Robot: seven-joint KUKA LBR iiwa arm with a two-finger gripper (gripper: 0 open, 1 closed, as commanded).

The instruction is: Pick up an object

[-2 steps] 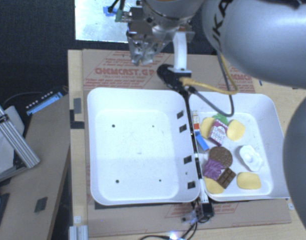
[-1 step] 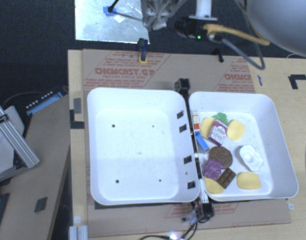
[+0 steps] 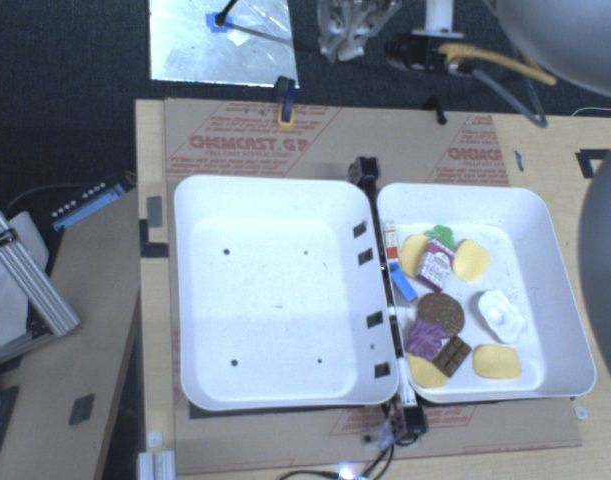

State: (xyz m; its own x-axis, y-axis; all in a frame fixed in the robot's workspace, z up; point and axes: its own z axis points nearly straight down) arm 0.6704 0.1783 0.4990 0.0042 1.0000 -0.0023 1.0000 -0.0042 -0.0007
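While the gripper hangs well beyond the right bin (fingers apparently spread, nothing between them), it must descend onto the toys.

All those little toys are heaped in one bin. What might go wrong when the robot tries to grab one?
The toys in the right bin lie packed together: the brown cookie touches the purple piece and the chocolate bar, so the fingers could catch two at once or nudge them aside. The blue piece lies against the bin's wall, probably leaving little room. The gripper hangs beyond the bins, so nothing is held.
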